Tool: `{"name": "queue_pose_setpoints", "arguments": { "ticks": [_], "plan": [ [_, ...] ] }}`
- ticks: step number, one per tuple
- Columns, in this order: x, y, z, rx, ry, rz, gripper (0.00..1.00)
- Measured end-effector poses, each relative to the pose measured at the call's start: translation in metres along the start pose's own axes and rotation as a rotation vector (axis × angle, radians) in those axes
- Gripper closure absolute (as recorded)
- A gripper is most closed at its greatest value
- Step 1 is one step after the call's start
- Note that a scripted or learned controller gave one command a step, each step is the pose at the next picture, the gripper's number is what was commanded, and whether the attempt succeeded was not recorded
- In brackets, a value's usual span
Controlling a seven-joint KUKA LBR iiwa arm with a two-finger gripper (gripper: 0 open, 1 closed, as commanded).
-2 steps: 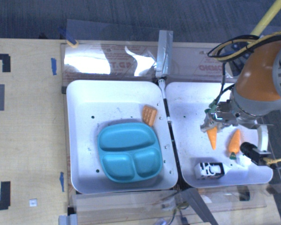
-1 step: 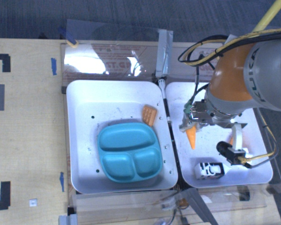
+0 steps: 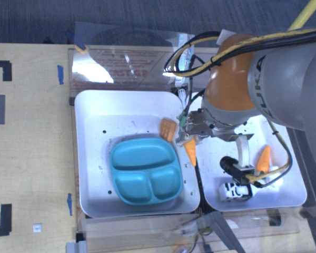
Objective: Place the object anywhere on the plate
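one fixed camera looks down at a slant from above on both bins [image 3: 89, 157], with the arm [image 3: 284, 83] entering from the right.

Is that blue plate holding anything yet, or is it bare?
Bare. The blue plate shows plain blue in all three compartments. A tan piece lies on the white bin floor just beyond its upper right rim.
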State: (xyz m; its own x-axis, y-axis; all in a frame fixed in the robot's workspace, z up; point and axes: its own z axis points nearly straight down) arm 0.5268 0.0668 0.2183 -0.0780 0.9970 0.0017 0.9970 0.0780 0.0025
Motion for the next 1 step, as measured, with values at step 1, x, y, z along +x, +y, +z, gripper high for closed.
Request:
{"name": "queue_pose_setpoints", "arguments": {
  "ticks": [1],
  "plan": [
    [-0.0023, -0.0003, 0.0007, 0.002, -0.002, 0.003, 0.0]
  ]
}}
